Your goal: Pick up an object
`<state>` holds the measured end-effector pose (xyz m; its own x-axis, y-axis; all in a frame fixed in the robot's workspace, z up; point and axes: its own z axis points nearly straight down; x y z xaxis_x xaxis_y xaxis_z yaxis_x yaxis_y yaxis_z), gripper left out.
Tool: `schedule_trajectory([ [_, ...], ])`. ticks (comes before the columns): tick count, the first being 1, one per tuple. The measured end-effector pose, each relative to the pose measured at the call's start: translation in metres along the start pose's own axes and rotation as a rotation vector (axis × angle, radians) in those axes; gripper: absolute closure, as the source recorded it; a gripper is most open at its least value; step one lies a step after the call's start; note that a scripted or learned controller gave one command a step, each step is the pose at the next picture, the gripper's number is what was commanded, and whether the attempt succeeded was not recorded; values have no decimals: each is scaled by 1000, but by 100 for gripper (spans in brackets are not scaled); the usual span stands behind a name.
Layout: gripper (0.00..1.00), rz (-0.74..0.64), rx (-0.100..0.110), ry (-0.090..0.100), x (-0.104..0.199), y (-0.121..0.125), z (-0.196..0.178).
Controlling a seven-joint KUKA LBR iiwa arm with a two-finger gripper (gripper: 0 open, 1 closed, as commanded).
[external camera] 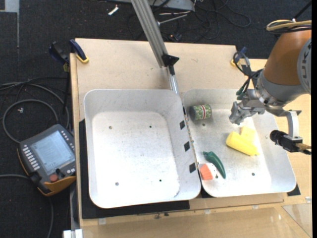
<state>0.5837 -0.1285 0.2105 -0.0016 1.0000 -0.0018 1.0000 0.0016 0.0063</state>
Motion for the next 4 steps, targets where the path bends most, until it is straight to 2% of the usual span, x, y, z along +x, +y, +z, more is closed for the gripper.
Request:
schedule_trajectory([
  [1, 100, -2, 0, 0, 6, 5, -45],
  [3, 100, -7, 6, 4, 114, -1, -55],
  [4, 100, -6, 9, 3, 173, 1, -38],
])
